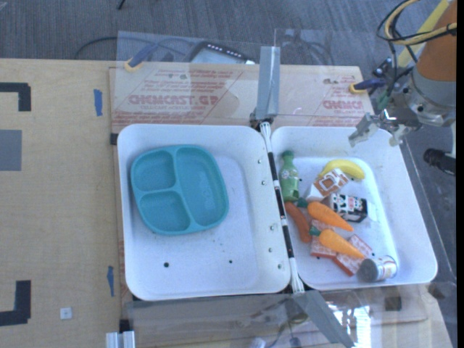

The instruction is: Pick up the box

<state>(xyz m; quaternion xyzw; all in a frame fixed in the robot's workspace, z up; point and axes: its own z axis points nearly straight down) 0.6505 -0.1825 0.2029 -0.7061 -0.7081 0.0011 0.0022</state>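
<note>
Can [377, 269]: grey, lying on its side at the near end of the right bin [413, 223], well nearer than the green bottle [289, 176] and to its right; its label is too blurred to read.
Red packet [346, 258]: flat, just left of the can, partly hidden under a carrot.
Carrots: two orange ones with green tops, one [336, 241] lying over the packet, the other [330, 214] just beyond it, both nearer than the bottle and right of it.
Hidden part: a reddish thing [299, 222] lies by the bin's left wall below the bottle, half covered by the carrots; what it is cannot be made out.
Dark carton [351, 207]: small, black and white, right of the bottle and a little nearer, touching the farther carrot.
Plate [179, 189]: teal, three compartments, in the left bin [196, 267], well left of the bottle.
Box [330, 185]: small, white with red-brown print, just right of the bottle, between the dark carton and the banana [346, 169]; its near edge is crowded by the carrot top.
Banana: yellow, right of the bottle and slightly farther, touching the box.
Gripper [378, 133]: above the far right corner of the right bin, farther than the bottle and well apart from the box; fingers [360, 133] spread apart, nothing between them.
Arm [438, 56]: comes in from the upper right, orange band above the wrist, yellow cables looped around it; its upper part is cut off by the frame edge.
</note>
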